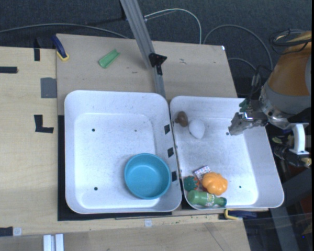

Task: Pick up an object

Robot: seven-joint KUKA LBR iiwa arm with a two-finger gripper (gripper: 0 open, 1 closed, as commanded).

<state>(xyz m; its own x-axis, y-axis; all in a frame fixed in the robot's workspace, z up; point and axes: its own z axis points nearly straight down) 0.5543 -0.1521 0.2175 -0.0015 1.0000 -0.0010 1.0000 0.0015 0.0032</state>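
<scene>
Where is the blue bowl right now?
The blue bowl sits in the left bin, in its near right corner, against the divide from the right bin.

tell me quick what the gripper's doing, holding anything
gripper: over the right bin near its upper right edge; nothing visible between its tips, open or shut cannot be told.

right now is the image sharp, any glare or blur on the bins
Camera view: soft even light, no hard glare on the two white bins; the round blue bowl casts a faint shadow; the small items beside the orange round fruit look blurry, and the gripper is soft.
</scene>
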